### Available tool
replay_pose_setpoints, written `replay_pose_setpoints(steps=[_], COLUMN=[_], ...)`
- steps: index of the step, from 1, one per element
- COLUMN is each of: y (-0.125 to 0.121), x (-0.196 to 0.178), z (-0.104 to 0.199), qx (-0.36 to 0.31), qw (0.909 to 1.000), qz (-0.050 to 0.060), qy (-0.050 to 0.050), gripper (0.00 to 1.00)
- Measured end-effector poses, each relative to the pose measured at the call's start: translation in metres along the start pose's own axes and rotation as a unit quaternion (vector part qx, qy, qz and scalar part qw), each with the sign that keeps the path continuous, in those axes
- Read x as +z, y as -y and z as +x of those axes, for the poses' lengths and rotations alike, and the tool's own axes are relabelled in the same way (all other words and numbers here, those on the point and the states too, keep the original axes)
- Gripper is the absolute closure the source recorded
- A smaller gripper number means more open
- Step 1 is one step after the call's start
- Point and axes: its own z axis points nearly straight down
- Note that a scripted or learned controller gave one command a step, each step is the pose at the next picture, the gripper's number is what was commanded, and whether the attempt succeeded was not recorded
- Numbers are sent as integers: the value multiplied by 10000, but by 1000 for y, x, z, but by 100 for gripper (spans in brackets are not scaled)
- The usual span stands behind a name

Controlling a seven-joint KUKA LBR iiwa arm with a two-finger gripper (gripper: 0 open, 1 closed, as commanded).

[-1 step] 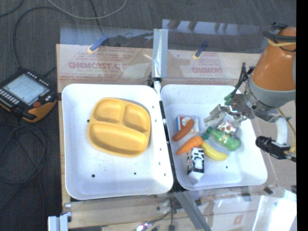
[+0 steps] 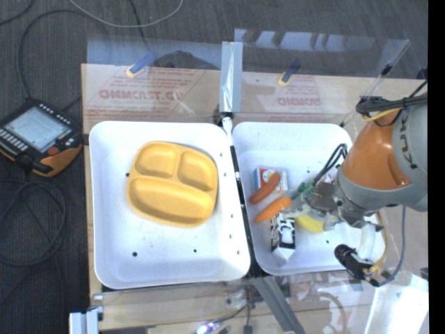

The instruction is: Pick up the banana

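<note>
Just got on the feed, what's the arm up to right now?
The arm is reaching into the right bin, with its wrist low over the banana near the bin's right side. A carrot, a sausage and a small carton lie just left of it. The left bin holds a yellow divided tray.

The arm [image 2: 400,162] reaches in from the right side of the view, bent downward. Its orange band [image 2: 372,162] sits just above the grey wrist [image 2: 354,204]. The tool [image 2: 321,202] points left and down from the wrist, low and seen from above. Black cables [image 2: 334,162] loop along the arm toward the tool.
</note>
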Motion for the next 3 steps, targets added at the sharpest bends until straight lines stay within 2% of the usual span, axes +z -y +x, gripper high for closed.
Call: replay_pose_setpoints(steps=[1,2,3], y=[-28,-28,-9], x=[36,28,-70], z=[-6,-5,46], qx=[-264,-270,-329], qw=[9997,9996,9995], qz=[-6,0,1], qy=[-2,-12,13], gripper=[0,100,100])
